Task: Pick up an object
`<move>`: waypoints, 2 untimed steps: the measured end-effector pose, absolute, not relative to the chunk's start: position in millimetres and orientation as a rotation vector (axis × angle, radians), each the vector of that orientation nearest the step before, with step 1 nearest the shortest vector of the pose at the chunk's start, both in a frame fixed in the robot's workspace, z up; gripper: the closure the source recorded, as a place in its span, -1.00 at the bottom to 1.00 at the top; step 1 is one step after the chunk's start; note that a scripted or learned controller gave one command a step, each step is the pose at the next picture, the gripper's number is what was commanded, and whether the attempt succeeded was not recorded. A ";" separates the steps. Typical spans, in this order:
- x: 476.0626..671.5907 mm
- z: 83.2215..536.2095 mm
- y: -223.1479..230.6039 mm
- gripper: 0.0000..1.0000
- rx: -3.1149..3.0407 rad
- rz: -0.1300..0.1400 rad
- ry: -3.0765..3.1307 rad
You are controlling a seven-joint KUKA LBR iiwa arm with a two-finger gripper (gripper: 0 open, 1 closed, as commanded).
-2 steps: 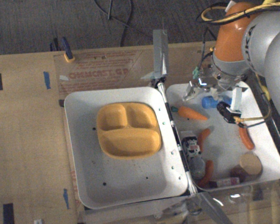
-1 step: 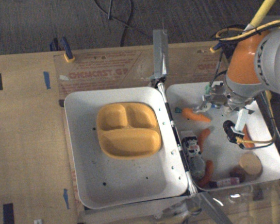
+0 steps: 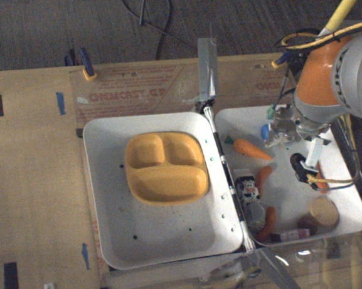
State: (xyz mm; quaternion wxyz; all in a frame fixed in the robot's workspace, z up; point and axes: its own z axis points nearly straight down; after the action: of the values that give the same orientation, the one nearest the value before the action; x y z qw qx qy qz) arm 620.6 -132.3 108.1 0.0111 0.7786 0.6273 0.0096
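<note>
The carrot (image 3: 252, 149) lies in the right bin (image 3: 354, 217), near its upper left corner, long axis slanting down toward the right. Its thick end sits just left of the claw (image 3: 285, 131), whose spread I cannot tell.

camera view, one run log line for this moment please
arm: over right bin | pincer: above bin floor, right of carrot | left bin: yellow tray | pick: not seen
</note>
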 end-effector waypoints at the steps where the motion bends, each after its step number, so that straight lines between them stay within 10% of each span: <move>1: 577.9 88.3 -165.4 1.00 2.274 0.009 2.159; 2: 576.6 86.4 -166.0 -1.00 2.277 0.005 2.160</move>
State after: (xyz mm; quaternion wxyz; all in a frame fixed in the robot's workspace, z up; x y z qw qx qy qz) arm 576.6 -166.0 86.4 0.0015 0.7256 0.6881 0.0015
